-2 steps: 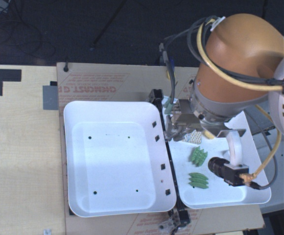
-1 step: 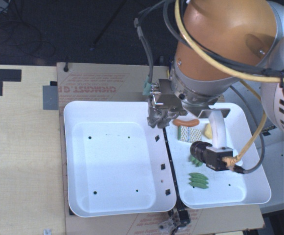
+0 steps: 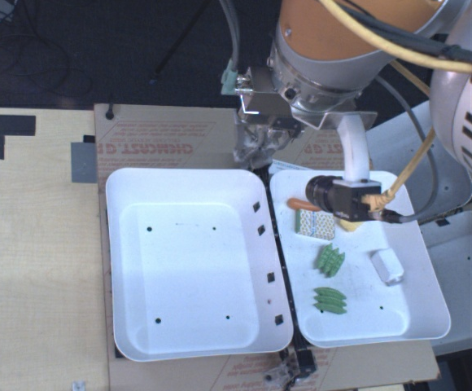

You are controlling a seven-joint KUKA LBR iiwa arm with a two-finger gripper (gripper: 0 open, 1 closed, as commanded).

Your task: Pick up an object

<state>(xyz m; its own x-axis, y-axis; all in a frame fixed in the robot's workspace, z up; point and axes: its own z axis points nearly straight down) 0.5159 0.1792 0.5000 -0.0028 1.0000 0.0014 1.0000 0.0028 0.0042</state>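
Green pods (image 3: 330, 300) | speckled block (image 3: 315, 224), white block (image 3: 386, 265) nearby, right bin (image 3: 399, 320) | tool (image 3: 260, 149) over back rim, opening cannot tell

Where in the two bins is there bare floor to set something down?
Left bin: bare all over. Right bin: bare along the near wall, below the lower green piece and the white piece. Crowded at its far end, where orange piece, patterned block and upper green piece cluster.

Red lettering is printed on the brown cardboard sheet (image 3: 179, 141) at the upper middle of the frame, but it is upside down and cannot be read reliably. More red print at the lower edge is equally illegible.
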